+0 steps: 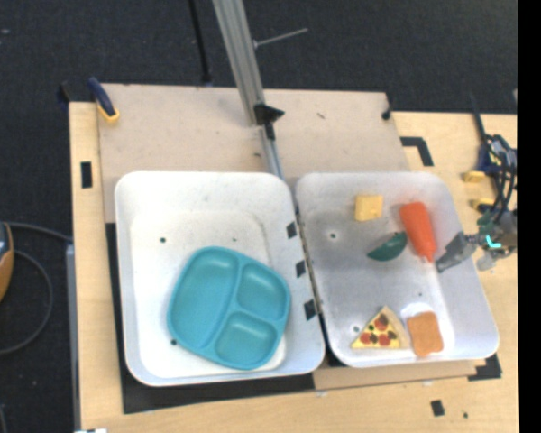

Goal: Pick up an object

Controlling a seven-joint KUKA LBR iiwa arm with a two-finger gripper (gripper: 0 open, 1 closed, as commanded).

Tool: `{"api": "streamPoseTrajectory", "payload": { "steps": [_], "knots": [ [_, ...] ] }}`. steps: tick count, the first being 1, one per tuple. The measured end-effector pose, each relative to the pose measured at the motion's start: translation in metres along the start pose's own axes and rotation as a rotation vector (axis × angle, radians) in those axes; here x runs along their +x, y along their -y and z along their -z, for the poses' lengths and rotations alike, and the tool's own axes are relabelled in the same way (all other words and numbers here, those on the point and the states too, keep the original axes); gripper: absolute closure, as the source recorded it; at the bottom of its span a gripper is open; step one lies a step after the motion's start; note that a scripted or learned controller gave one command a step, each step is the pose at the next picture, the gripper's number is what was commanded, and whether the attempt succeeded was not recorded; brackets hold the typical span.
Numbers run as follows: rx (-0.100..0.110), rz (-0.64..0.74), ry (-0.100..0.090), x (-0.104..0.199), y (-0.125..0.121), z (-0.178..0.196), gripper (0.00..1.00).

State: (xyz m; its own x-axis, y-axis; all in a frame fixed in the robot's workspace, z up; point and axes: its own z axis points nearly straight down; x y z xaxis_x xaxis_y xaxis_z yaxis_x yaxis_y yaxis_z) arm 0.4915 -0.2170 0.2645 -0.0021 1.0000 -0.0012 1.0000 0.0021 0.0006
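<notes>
Nothing lifted yet: the gripper (455, 253) sits at the right bin's (343, 192) right-hand rim, beside the orange carrot (418, 229). I cannot tell whether its fingers are parted or hold anything; they seem empty, so the pick remains undone

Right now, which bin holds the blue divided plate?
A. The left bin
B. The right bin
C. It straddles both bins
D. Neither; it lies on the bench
A. The blue divided plate lies inside the left bin, while the right bin holds the pizza slice, carrot and cheese cube.
</notes>
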Motion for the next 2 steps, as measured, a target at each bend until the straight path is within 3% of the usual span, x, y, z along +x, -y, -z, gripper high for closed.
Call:
{"api": "streamPoseTrajectory", "payload": {
  "steps": [1,2],
  "knots": [
    [-0.001,0.0,0.0,0.0,0.0,0.0,0.0],
    [0.003,-0.001,-0.001,0.008,-0.002,-0.046,0.0]
  ]
}}
